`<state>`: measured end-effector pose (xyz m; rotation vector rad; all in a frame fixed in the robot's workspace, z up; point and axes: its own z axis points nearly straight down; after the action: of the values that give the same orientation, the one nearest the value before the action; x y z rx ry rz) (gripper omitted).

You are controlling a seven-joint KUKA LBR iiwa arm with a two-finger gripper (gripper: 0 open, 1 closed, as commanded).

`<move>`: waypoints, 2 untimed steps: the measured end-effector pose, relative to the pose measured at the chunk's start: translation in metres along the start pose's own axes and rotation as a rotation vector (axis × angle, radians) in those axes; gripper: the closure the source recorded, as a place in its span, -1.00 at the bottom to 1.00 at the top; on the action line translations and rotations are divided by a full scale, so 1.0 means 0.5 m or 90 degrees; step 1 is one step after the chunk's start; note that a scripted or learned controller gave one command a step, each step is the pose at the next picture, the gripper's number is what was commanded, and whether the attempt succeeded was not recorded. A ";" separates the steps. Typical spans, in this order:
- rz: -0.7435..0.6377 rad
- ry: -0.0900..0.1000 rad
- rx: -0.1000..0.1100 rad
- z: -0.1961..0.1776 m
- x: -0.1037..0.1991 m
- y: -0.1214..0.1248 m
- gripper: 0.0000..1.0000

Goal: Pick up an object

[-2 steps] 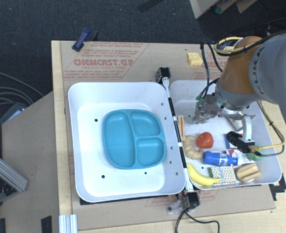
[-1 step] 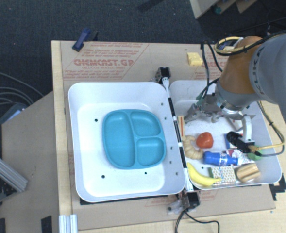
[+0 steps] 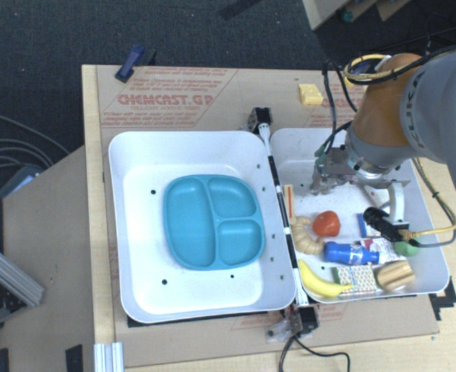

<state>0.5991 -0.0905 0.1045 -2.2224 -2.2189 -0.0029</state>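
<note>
The grey arm with its orange band (image 3: pixel 382 111) reaches in over the far part of the shallow white right-hand bin (image 3: pixel 297 147), presumably so that it can come down on the clutter from above. The shallow white left-hand bin (image 3: pixel 127 208) sits just beside the right-hand bin, the two sharing a rim, and holds a turquoise three-compartment plastic plate (image 3: pixel 212 221) lying flat in its middle, well apart from the right-hand bin's contents. All the candidates for picking crowd the near part of the right-hand bin, probably pushed or dropped there together: a yellow banana (image 3: pixel 318 282) along the near rim, a blue tube-like bottle (image 3: pixel 342 252) just behind it, a tan wooden cylinder (image 3: pixel 394 274) toward the bin's outer corner, and a small red tomato-like ball (image 3: pixel 327 223) nearest the bin's centre. The two-finger gripper (image 3: pixel 324 178) hangs over bare floor at the far side of the right-hand bin, near the red ball but apart from it, with nothing between its fingers; whether they are spread or closed I cannot tell.
</note>
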 end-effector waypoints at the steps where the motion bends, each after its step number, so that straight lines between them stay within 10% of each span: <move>1: 0.000 0.000 0.000 0.000 0.000 0.000 -1.00; 2: -0.002 -0.002 0.000 0.039 -0.008 0.129 -1.00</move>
<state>0.6635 -0.0944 0.0847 -2.2206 -2.2228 0.0001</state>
